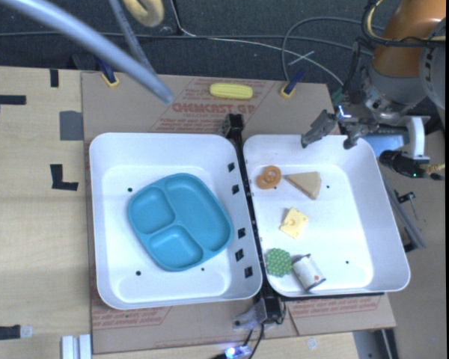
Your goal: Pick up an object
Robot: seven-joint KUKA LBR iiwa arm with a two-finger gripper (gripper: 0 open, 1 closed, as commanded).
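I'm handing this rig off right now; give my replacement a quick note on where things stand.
Pincer: open, nothing between its fingers, hovering over the far rim of the right bin.
Right bin holds: orange ring, tan wedge, yellow cheese piece, green round piece, small can lying on its side.
Left bin: blue divided plate.
Yellow piece lies on the cardboard beyond the bins.
Done: nothing picked yet.
Left: descend, grasp one object, lift. The ring and wedge look nearest.
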